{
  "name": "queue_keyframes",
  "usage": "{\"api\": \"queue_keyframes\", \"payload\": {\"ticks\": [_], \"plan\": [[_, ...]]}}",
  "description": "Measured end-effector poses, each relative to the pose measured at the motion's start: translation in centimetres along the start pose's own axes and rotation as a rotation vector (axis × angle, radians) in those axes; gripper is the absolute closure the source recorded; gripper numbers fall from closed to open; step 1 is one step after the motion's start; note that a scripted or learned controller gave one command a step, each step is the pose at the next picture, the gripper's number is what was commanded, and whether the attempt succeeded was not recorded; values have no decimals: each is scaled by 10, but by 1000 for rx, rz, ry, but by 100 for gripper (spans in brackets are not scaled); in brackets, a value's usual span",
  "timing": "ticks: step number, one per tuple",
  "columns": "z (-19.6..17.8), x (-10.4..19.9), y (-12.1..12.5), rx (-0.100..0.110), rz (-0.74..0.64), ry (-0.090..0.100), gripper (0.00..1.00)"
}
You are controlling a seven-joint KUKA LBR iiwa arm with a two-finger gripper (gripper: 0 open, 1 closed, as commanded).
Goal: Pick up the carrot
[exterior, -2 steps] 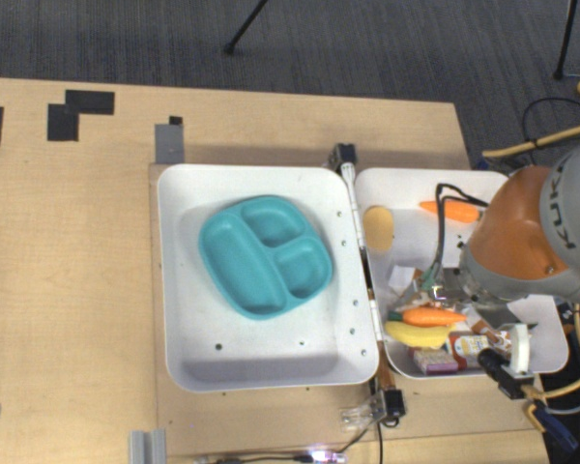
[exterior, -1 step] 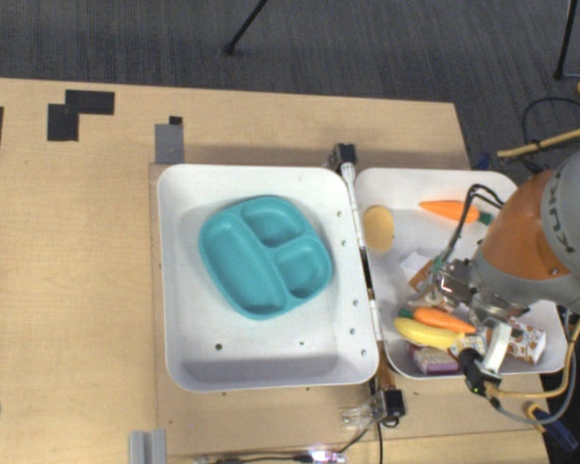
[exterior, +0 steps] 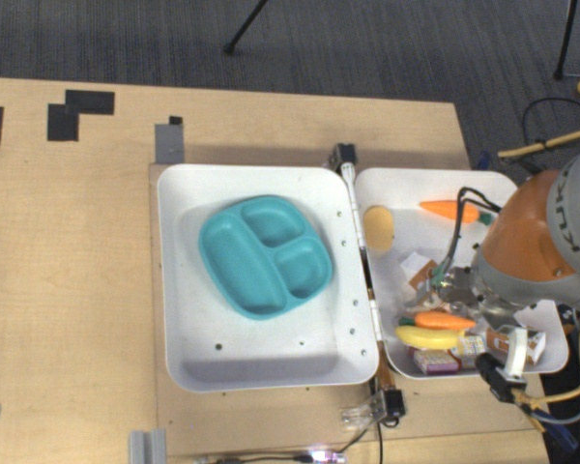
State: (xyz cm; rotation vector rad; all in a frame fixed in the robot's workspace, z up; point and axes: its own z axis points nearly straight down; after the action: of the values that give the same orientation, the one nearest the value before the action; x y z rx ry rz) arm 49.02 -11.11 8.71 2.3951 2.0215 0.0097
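Note:
The carrot (exterior: 447,208), orange with a green stub at its right end, lies on its side near the back wall of the right bin (exterior: 398,189). My gripper (exterior: 443,291) is down in the front half of that bin, well in front of the carrot and apart from it. It hovers just over a small orange elongated piece (exterior: 441,321) and a yellow banana (exterior: 430,338). The grey arm with its orange band (exterior: 527,235) comes in from the right and hides the bin's right side.
A beige rounded item (exterior: 378,225) rests by the right bin's left wall. A purple block (exterior: 435,362) sits at its front edge. The left bin (exterior: 179,259) holds a teal divided plate (exterior: 264,254). Cables trail at the lower right.

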Motion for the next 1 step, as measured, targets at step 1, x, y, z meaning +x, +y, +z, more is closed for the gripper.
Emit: {"api": "queue_keyframes", "payload": {"ticks": [1], "plan": [[0,-1,1,-3,-230,-1,0]]}}
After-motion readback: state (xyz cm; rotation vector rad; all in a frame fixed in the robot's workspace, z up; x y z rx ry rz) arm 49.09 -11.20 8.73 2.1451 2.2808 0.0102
